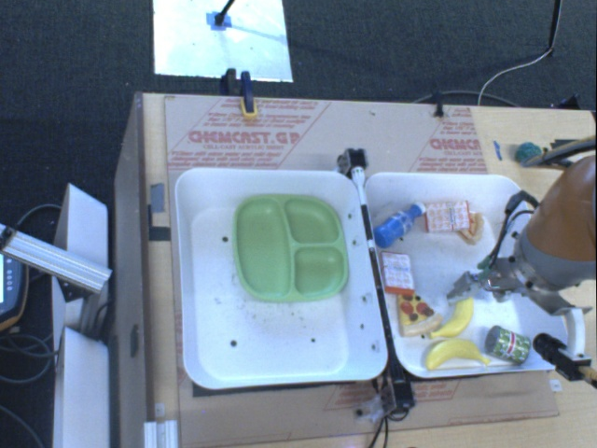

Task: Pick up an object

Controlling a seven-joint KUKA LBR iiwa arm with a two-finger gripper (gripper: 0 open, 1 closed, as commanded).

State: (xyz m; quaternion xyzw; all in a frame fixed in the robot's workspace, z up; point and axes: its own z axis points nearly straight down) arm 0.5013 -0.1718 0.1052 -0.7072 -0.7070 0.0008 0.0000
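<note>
Tan masking sheet [373,131] printed CHEMCAST GP covers the bench top, with both bins on it.

Left bin [280,336]: white and shallow. It holds one thing, a green divided plate [289,247] with three compartments, lying flat and a bit above centre.

Right bin [438,261]: same type, butted against the left one along a shared rim. All the loose items are in here.

Arm [564,231]: comes in from the right over the right bin's far-right side, grey body with the orange band uppermost.

Gripper [466,286]: low over the right bin's middle, pointing left and down. It sits just above the upper banana [454,320]. Can't tell whether it's released or clenched, the resolution is too poor at the tip. Nothing is visibly gripped.

Pick candidates, all lying on the right bin's floor:
- lower banana [455,353], yellow, along the front wall, close below the upper one
- blue bottle [398,224], on its side near the shared rim, in the upper left of the bin
- red-and-white packet [448,217], just right of the bottle
- red-and-white card [396,272], below the bottle and near the rim
- pizza slice [417,313], below the card, just left of the upper banana
- green can [508,344], on its side in the front right, just right of the lower banana
- toast-coloured piece [471,227], touching the packet's right edge; too small to identify

Blue-and-yellow clamp [244,91] sits on the bench's far edge.
</note>
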